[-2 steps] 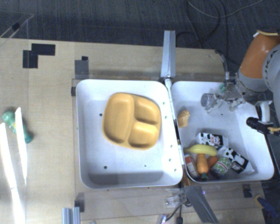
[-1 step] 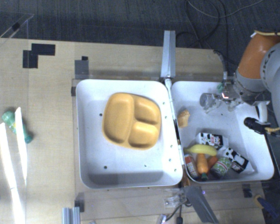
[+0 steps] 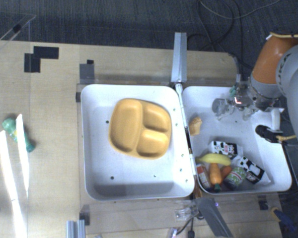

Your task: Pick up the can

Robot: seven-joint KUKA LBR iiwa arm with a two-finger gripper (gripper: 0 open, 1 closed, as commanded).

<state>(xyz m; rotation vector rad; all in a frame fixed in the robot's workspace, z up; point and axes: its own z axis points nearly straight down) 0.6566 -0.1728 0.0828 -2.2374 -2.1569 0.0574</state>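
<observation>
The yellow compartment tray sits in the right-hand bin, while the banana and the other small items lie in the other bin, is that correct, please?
Not quite. The camera view shows the yellow compartment tray in the left bin, not the right-hand one. The banana and the other small items do lie in the other bin, the right bin, as you said.

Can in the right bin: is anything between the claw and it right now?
Partly. The can lies in a tight pile at the right bin's near edge, with the carrot, banana and cartons pressed around it. The claw hangs near the far edge; the bin floor between is bare.
</observation>
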